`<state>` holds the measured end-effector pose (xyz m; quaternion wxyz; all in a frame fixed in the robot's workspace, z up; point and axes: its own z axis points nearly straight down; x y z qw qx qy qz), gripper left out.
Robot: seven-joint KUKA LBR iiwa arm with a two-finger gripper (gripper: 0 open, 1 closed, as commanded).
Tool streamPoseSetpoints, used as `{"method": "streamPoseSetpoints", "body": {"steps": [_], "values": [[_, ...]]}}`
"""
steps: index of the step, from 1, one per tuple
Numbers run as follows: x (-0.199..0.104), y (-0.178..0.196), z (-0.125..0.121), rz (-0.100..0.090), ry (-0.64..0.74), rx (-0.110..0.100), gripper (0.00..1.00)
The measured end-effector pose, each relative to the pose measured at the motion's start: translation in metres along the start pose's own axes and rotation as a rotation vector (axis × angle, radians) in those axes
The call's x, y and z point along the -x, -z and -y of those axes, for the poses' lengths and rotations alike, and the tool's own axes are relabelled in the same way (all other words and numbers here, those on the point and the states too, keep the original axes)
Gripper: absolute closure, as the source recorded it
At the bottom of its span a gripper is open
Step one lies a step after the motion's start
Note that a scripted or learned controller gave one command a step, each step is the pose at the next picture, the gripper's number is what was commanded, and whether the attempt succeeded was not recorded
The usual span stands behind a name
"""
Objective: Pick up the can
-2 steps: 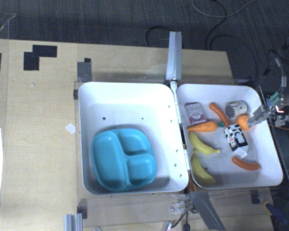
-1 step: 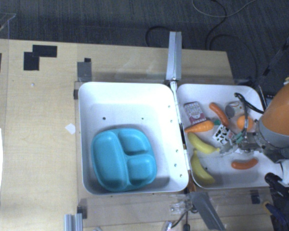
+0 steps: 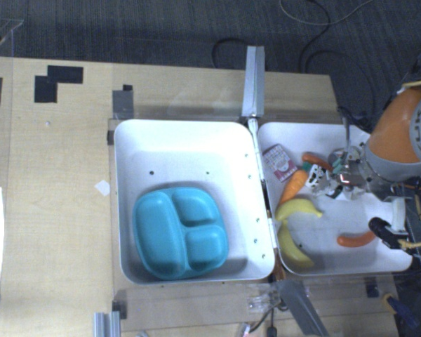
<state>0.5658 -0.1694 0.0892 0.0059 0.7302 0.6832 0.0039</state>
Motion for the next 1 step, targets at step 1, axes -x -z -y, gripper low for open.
{"method": "streamPoseSetpoints", "body": {"steps": [1], "values": [[0.0188, -0.0044, -0.0551, -0.008, -0.063, -0.044, 0.00]]}}
